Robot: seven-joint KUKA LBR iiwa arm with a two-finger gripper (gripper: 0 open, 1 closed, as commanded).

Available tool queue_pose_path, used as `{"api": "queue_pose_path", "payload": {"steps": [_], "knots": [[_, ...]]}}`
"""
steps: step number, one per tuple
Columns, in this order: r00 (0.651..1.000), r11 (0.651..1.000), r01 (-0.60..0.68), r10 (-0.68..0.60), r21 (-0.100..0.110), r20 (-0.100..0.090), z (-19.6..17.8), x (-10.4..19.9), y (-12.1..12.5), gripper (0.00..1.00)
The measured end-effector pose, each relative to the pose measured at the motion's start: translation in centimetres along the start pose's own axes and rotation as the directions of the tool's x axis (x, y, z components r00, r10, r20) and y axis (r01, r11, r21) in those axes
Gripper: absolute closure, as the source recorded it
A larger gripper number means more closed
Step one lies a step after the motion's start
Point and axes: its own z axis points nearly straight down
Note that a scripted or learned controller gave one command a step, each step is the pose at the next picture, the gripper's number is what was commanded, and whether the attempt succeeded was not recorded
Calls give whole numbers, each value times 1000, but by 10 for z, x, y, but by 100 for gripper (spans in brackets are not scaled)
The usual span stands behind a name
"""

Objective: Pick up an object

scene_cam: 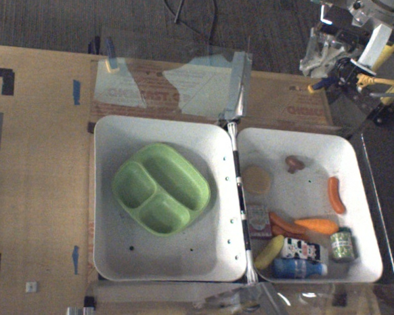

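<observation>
1. The claw (325, 61) is hanging up at the top right, above the far edge of the counter (33, 174), well apart from the bins. It is too small and jumbled to tell how it is set, and nothing is showing in it.
2. A green plate (161, 188) with three parts is lying in the left bin (108, 248).
3. The right bin (365, 180) is holding the toys: a tan cookie (256, 180), a brown lump (293, 163), a hot dog (336, 195), a carrot (317, 225), a banana (268, 252), a green can (343, 245), a blue bottle (299, 269) and a small carton (303, 250).
4. The carton is sitting between the banana and the can.
</observation>
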Motion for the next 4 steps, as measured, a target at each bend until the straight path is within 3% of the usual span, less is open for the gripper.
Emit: {"api": "queue_pose_path", "payload": {"steps": [1,2,3,4], "knots": [[999,999,-52,52,4,0,193,45,-30,100],[977,977,-212,212,2,0,63,48,-17,100],[985,985,-172,172,5,1,131,116,-46,100],[985,985,-172,172,5,1,131,116,-46,0]]}}
